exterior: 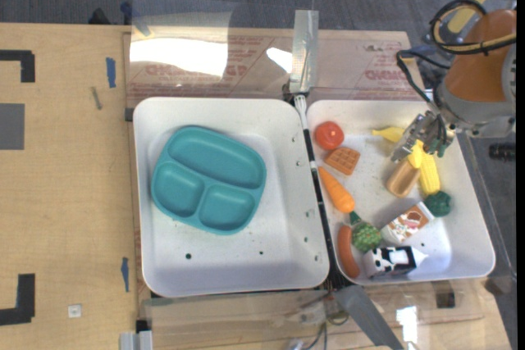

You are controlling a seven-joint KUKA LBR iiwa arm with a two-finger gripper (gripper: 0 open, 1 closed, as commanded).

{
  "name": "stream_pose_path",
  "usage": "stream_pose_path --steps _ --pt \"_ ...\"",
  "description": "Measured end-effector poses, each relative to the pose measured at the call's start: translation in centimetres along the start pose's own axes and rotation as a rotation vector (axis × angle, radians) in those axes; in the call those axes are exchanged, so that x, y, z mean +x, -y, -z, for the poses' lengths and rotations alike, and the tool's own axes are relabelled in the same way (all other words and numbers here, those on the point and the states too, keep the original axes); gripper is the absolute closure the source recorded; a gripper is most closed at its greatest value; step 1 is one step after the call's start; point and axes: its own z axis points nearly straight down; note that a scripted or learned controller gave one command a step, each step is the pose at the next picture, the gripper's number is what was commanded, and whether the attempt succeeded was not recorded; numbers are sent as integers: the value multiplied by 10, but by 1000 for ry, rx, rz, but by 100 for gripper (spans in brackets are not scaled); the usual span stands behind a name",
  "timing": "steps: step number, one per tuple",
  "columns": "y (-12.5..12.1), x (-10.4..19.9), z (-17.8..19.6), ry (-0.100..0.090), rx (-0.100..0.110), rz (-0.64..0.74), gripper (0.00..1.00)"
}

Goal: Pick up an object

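The hand (pixel 423 137) hangs low over the right bin (pixel 472 258), just above the corn cob (pixel 427 167) and tan bread roll (pixel 402 176); whether it grips anything, I cannot tell

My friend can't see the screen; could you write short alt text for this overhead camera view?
A grey and orange robot arm reaches its tool into the right white bin, just above a yellow corn cob among toy foods including a tomato, waffle and carrot. The left white bin holds a teal divided plate.
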Motion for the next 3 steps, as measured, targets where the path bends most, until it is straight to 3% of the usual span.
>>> stream_pose_path --steps 1,2,3 --pt "66 72 21 -12 12 -264 100" --pt "-29 102 90 -5 4 -333 100" --pt "-91 74 141 -6 9 -474 100"
